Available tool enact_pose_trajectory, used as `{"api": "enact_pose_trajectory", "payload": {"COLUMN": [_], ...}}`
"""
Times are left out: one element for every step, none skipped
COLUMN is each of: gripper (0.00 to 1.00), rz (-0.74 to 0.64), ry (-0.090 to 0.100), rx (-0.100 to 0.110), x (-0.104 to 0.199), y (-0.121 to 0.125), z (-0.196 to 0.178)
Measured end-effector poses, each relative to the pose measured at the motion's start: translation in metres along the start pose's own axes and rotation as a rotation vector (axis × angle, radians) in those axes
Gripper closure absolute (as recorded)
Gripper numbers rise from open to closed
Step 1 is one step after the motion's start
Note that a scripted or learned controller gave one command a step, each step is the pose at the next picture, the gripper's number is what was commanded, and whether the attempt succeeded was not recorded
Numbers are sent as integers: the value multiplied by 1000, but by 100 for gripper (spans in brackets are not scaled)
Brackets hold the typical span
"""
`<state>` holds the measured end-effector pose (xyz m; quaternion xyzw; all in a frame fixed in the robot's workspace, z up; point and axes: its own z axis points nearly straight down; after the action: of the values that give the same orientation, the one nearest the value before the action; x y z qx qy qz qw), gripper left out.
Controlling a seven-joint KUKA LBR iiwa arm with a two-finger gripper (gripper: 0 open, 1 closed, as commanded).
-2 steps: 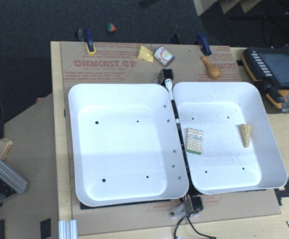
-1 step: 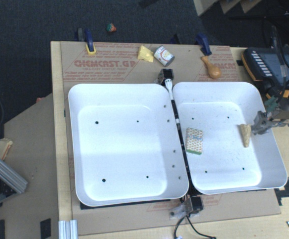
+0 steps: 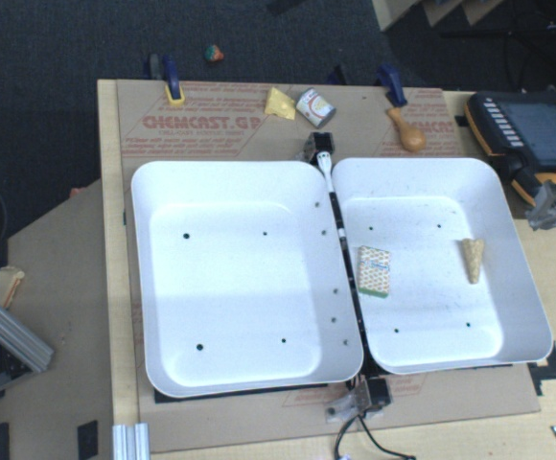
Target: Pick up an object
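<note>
- On the bench, the left bin (image 3: 230, 271) was a shallow white tray, smooth and glossy, with a few dark dots on its floor.
- Just right of the seam, in the right bin (image 3: 431, 185), a flat patterned packet (image 3: 374, 271) lay with its long axis running front to back.
- Further right, well apart from it, lay a tan cone-shaped piece (image 3: 474, 259), point toward the front, likewise lengthwise front to back.
- With the arm entering from the right, I judged the cone nearer; the claw's state I could not tell.

arm pose n/k, wrist angle n/k, tool state can't tell
</note>
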<state>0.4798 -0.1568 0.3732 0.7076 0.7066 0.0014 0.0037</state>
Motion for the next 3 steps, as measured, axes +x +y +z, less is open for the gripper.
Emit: {"api": "enact_pose_trajectory", "payload": {"gripper": [100, 100, 100], "rz": [-2, -12, 11], "ry": [-3, 6, -4], "rx": [-8, 15, -3], "x": [-8, 109, -11], "y": [1, 21, -1], "z": [-133, -54, -116]}}
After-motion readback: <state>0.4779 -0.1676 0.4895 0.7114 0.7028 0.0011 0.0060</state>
